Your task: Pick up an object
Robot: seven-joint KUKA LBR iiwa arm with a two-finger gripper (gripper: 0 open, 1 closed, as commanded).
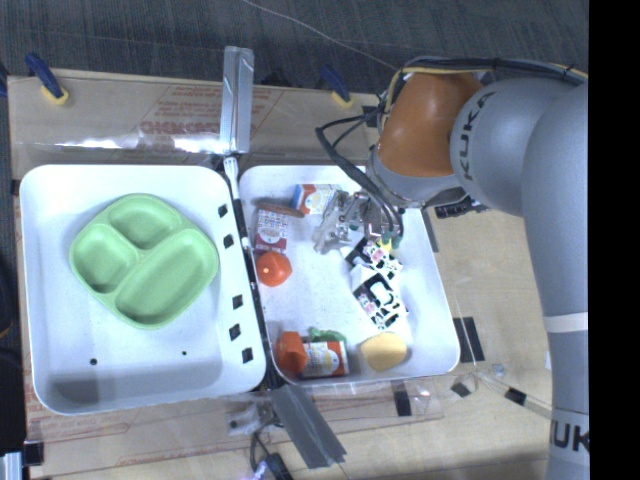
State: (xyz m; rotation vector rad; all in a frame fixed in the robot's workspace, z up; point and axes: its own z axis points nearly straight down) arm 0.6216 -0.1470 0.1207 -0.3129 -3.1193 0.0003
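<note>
Your pincer (352, 226) hangs low in the right bin (430, 268), just above the black-and-white carton (377, 290); you cannot tell its state. A green plate (145, 258) fills the left bin (40, 298).

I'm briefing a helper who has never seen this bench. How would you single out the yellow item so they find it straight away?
Look in the right-hand white bin, the one crowded with small items, not the one holding the green divided plate. Go to its near right corner: the yellow lump lies there, beside an orange and green packet and just below a black-and-white patterned box. It is the bin's one plain pale yellow, rounded thing.
</note>
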